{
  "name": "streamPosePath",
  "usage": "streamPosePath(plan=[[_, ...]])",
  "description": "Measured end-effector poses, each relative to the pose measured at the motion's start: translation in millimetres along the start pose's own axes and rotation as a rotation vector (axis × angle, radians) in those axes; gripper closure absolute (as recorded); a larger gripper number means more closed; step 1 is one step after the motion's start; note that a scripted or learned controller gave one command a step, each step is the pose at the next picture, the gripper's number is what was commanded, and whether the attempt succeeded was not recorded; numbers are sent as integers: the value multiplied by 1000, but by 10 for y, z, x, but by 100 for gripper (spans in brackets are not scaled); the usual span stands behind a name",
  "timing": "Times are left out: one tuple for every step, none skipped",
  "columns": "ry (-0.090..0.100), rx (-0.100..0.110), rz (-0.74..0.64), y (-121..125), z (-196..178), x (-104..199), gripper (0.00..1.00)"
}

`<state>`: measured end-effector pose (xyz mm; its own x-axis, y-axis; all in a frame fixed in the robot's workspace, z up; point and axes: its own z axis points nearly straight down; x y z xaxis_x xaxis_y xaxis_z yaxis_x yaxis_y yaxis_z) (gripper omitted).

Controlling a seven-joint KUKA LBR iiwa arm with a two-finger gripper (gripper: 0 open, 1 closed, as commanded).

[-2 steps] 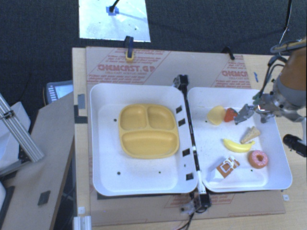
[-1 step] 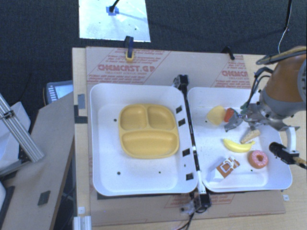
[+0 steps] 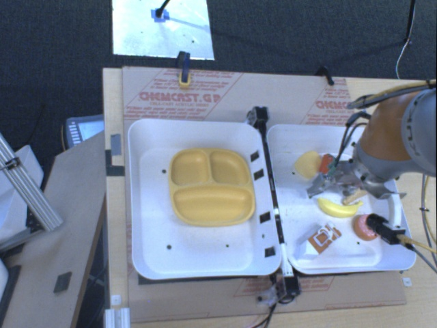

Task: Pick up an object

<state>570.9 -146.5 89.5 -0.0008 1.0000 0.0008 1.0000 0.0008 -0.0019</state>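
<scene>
My gripper [image 3: 323, 184] hangs low over the middle of the right bin [image 3: 287, 197], at the end of the grey and orange arm that comes in from the right. Just below it lies a yellow banana [image 3: 338, 208]. A round yellow fruit [image 3: 307, 162] and a small red piece [image 3: 327, 162] sit just above and to the left of it. At the bin's front right is a pink-orange round object [image 3: 364, 228], and a small brown and white box [image 3: 323, 238] lies near the front wall. I see nothing held in the gripper.
The left bin [image 3: 150, 203] holds a yellow divided plate [image 3: 210, 186]. A black divider with clips [image 3: 267, 183] runs between the bins. A black part with cable [image 3: 384, 229] reaches over the right bin's front right corner.
</scene>
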Motion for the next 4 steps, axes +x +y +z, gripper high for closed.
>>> streamPosePath(plan=[[-2, -3, 1, 6, -133, -9, 100], [-2, -6, -3, -9, -571, 30, 100], [-2, -7, -5, 77, -1049, 75, 100], [-2, -7, -5, 90, -1398, 73, 100]])
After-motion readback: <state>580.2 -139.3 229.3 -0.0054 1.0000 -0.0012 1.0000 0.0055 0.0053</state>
